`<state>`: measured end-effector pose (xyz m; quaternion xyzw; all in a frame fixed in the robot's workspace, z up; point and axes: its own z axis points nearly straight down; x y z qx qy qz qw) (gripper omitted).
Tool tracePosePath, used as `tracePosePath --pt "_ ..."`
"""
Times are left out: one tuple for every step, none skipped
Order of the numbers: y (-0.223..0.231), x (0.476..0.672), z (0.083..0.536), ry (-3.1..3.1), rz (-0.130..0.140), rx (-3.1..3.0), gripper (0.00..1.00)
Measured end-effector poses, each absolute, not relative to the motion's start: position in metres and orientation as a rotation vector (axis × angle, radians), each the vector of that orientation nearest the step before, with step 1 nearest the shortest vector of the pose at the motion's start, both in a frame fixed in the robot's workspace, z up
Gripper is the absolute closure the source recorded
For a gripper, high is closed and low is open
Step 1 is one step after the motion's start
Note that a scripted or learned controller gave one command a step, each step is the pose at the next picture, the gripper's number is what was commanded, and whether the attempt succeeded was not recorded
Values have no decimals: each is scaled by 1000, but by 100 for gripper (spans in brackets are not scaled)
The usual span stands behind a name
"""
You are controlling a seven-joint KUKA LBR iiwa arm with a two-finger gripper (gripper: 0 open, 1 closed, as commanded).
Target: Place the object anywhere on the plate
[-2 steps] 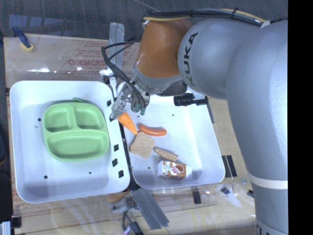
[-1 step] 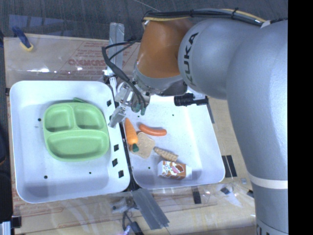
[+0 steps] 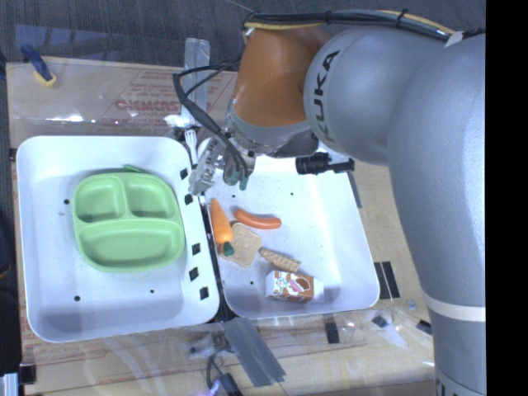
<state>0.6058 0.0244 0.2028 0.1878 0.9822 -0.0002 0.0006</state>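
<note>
Carton (image 3: pixel 292 285): one small printed carton, lying on its side by the near edge of the right bin (image 3: pixel 342 250); we count it as the item nearest us.
Cone (image 3: pixel 280 260): one waffle cone piece, just behind the carton and touching the slice of bread (image 3: pixel 243 245), of which we count one.
Carrot (image 3: pixel 219 224): one, lying along the left wall of the right bin, its green end against the bread.
Sausage (image 3: pixel 256 219): one, just right of the carrot, apart from it.
Plate (image 3: pixel 129 221): one green plate with three compartments, in the left bin (image 3: pixel 49 304), nothing on it.
Bins: two, side by side on the table (image 3: pixel 99 106).
Gripper (image 3: pixel 216 170): one, hanging over the divide between the bins, just beyond the carrot's tip; we see nothing between its fingers, and we cannot tell whether they are spread or pressed together.
Task object: we judge none has been moved; all five candidates lie in the right bin, well apart from the plate.
Risk, grasp: carrot sits tight against the bin wall, so a finger may strike the wall and miss.
Risk, clutter: bread, cone and carrot touch, so a pick may drag a neighbour.
Risk, transfer: a rounded item could slip during the carry.
</note>
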Motion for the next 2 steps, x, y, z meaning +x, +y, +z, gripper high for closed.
tracePosePath --pt "107 594 230 3085 3 579 100" --pt "105 594 230 3085 0 584 0"
